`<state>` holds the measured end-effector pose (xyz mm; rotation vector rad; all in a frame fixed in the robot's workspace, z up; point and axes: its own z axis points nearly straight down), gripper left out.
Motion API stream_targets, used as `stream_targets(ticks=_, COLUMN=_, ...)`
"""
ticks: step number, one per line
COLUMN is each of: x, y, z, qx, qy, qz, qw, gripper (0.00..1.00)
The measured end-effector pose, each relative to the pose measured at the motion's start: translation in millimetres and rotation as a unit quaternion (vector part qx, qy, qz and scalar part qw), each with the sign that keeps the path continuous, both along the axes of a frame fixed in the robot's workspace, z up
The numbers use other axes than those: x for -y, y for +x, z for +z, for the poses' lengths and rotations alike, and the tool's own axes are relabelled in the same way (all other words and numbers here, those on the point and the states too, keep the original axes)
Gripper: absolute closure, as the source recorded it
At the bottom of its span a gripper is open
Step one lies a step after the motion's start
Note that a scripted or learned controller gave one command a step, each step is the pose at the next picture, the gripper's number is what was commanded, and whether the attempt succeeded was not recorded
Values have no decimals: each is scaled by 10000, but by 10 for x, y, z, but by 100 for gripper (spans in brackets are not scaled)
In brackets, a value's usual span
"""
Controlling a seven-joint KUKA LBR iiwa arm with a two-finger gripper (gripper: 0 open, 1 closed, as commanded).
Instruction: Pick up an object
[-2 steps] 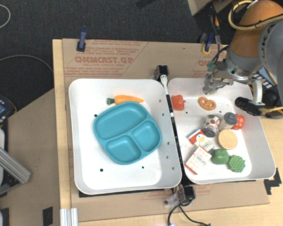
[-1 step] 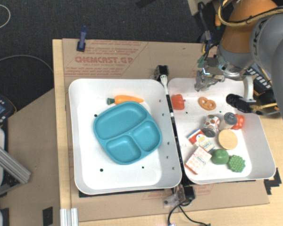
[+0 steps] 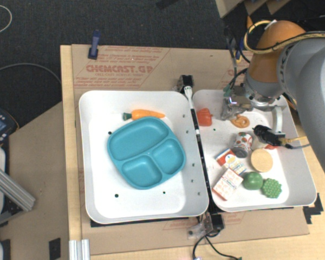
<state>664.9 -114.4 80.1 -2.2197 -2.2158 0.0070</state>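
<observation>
We see the gripper [image 3: 234, 108] low over the right bin [image 3: 298, 194], near its far edge, beside a pretzel [image 3: 240, 122]; whether it is open, we cannot tell.

You've got even, fairly bright overhead light here, no hard hotspots. The left white bin [image 3: 92, 161] reads clean but near clipping, so its surface detail is washed out. Shadows are soft and short: a faint one under the teal divided tray [image 3: 146, 153] and along the bins' inner rims. The dark floor [image 3: 32, 26] around the worktop [image 3: 124, 69] falls off to near black, little detail there. The arm [image 3: 309, 75] at the right is big, close and soft, out of focus compared to the bins. Overall resolution is low; small items in the right bin [image 3: 300, 191] look mushy, and print on the cardboard is barely legible.
</observation>
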Motion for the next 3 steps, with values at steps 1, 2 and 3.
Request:
stream_targets(ticks=1, x=861, y=-178, z=54, qx=37, qy=-18, qz=-21, qw=10000, gripper=100)
stream_targets(ticks=2, x=809, y=-155, z=164, qx=56, qy=-13, qz=6, qw=10000, gripper=100)
stream_targets(ticks=3, x=1114, y=37, z=780, qx=84, qy=-28, qz=2, qw=10000, gripper=100)
